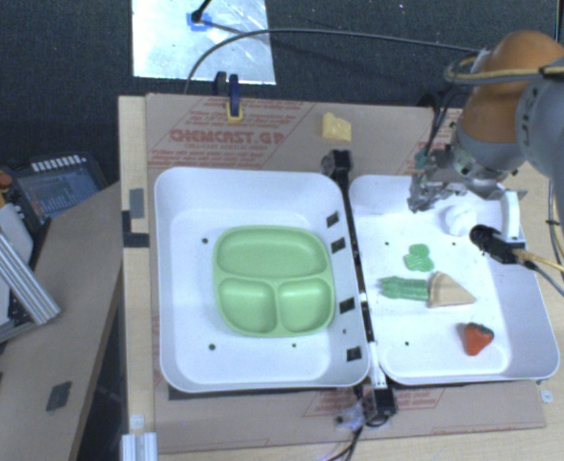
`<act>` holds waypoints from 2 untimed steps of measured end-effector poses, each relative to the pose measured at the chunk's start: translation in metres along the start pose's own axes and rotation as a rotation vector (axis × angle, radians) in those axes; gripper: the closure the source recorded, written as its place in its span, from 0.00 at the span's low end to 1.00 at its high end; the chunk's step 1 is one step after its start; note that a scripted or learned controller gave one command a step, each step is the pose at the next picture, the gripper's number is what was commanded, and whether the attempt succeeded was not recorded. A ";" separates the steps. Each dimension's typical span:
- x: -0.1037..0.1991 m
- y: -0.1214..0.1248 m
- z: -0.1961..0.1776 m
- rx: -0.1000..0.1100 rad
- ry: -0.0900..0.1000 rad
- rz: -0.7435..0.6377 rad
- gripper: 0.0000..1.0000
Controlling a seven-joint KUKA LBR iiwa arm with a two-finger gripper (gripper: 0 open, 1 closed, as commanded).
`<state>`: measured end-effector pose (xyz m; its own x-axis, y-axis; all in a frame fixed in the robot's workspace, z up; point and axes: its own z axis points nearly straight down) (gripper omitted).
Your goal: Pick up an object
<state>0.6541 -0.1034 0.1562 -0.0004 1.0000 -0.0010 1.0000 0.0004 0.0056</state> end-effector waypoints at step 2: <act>0.051 0.010 -0.067 0.002 0.002 -0.008 1.00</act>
<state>0.6636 -0.0522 0.2230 -0.0084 1.0000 0.0011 1.0000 0.0084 0.0036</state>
